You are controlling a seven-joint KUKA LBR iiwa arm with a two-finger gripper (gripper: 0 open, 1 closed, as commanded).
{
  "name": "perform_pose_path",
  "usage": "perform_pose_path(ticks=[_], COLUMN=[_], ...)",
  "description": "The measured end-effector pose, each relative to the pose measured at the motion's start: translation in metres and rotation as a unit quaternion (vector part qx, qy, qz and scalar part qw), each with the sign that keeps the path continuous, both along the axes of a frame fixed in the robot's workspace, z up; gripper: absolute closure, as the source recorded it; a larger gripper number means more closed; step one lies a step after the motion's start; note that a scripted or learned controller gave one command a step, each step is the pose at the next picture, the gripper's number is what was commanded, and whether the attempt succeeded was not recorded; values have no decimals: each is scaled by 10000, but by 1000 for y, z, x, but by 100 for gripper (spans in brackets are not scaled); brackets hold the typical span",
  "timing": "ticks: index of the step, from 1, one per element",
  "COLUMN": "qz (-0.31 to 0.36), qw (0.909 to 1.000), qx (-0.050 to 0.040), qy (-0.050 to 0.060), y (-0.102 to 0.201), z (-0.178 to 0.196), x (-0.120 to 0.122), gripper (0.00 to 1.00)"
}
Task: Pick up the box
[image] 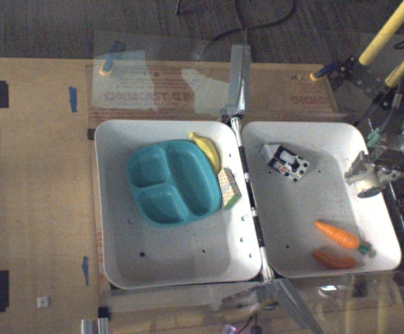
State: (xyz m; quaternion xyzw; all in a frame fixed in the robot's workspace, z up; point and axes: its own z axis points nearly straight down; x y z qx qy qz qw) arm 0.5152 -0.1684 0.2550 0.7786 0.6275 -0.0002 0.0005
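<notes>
The gripper (366, 179) is at the right edge of the right bin (327, 132); I cannot tell how it stands, the view is too blurred there. The box (288, 163), black and white, lies in the upper left part of this bin, well apart from the gripper. A carrot (339, 236) lies near the lower right corner. In the left bin (111, 207) sits a teal plate (174, 181), with a banana (207, 149) touching it
</notes>
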Motion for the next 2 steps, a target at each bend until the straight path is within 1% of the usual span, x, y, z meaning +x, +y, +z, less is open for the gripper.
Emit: perform_pose_path(ticks=[1, 2], qz=[-493, -155], qw=[9988, 9999], qx=[12, 9], qy=[22, 20], y=[58, 160], z=[-18, -71], x=[-36, -23], gripper=[100, 100])
